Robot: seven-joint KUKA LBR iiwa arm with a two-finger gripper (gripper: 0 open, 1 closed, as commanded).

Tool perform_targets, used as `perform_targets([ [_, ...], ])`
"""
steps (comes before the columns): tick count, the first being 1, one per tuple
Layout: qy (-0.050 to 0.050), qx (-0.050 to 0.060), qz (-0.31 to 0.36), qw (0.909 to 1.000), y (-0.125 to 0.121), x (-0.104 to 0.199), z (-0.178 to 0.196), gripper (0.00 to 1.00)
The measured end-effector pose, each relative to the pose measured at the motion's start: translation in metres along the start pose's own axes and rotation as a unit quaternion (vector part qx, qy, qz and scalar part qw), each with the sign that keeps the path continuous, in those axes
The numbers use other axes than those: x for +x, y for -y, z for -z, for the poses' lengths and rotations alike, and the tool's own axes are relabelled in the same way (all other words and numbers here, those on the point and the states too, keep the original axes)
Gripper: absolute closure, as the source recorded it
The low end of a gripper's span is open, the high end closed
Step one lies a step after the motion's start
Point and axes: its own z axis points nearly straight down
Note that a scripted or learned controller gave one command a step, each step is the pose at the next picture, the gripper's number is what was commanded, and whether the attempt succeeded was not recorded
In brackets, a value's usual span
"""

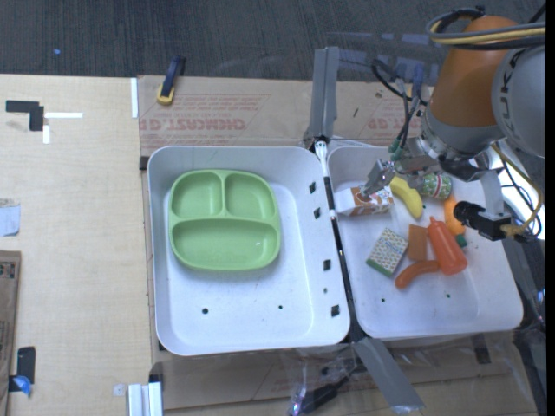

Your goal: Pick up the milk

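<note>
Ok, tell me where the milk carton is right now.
The milk carton lies in the right bin, near its upper left corner, just left of the banana and directly under the gripper.

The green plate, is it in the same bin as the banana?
No, the green plate lies in the left bin, the banana in the right one.

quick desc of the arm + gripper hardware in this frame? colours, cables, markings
Grey KUKA arm with a rounded orange band above the wrist. Yellow and black cables loop over the top; thinner dark wires run down to the small metallic gripper. Part of a letter marking shows on the grey shell.
</note>
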Motion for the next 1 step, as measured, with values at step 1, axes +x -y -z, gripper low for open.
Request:
perform_targets([
  [1,0.000,-0.001,0.059,0.9983,0.0039,-0.0259,-0.0993,0.00],
])
